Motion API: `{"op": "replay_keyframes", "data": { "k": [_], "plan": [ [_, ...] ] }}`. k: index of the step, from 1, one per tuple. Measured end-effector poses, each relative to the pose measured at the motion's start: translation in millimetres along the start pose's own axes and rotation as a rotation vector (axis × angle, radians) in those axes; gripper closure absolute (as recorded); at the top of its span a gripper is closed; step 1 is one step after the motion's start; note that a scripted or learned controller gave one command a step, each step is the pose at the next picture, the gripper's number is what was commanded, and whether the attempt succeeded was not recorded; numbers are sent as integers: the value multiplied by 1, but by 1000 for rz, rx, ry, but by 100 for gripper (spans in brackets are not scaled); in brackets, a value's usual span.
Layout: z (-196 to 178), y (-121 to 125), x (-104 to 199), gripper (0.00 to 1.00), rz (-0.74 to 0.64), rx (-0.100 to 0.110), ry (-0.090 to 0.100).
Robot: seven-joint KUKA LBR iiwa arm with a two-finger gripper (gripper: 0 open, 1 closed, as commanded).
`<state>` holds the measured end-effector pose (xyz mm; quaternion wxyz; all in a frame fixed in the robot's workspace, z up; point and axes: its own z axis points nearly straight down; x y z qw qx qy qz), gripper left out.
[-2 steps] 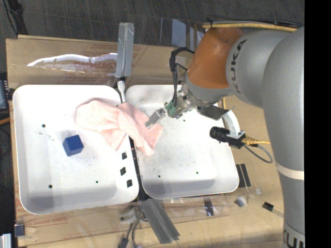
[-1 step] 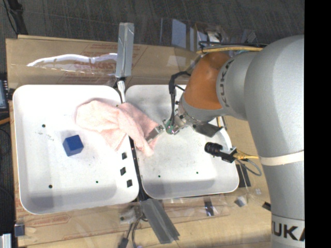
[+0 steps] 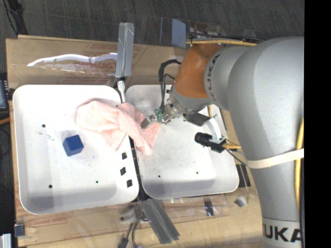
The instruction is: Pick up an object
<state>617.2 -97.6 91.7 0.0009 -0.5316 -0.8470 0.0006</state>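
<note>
Overhead light, even and fairly bright. White bins [image 3: 31, 138] near overexposed, floor detail washed out. Strong glare streak on plastic film [image 3: 72, 62] at the worktop's far edge. Soft shadow under the arm [image 3: 258, 97] falls across the right bin. Image slightly soft and grainy; dark floor at top underexposed

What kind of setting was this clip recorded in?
Most likely a robotics lab bench set up for grasping trials. A grey KUKA arm reaches over two shallow white bins, which hold test items: a pink cloth draped across the divide and a blue cube.
</note>
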Motion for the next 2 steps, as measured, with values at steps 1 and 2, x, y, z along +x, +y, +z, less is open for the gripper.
{"op": "replay_keyframes", "data": {
  "k": [1, 2],
  "plan": [
    [-10, 0, 0, 100, -4, 1, 0],
    [-101, 41, 12, 100, -230, -3, -3]
  ]
}}
